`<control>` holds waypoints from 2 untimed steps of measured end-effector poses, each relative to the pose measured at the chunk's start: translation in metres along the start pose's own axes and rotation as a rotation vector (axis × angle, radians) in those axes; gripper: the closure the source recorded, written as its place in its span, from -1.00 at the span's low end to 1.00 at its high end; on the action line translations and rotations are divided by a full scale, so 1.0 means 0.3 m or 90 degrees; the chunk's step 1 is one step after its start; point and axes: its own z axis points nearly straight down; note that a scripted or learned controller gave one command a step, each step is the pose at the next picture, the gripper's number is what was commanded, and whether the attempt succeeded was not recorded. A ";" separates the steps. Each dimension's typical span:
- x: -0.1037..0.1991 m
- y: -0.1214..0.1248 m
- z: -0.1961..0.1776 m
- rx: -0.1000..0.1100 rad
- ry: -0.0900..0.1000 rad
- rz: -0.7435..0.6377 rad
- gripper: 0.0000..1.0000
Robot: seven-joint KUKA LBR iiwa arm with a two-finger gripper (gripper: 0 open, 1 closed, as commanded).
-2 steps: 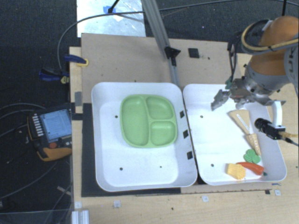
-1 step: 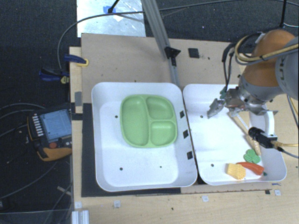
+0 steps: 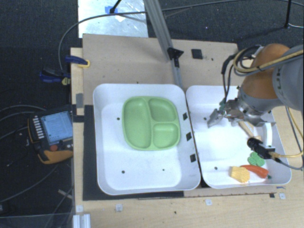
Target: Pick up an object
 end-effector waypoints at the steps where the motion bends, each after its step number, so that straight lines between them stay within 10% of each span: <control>1: -0.001 0.008 0.153 -0.005 0.000 0.000 -1.00; 2: 0.004 0.016 0.106 -0.009 0.001 -0.001 1.00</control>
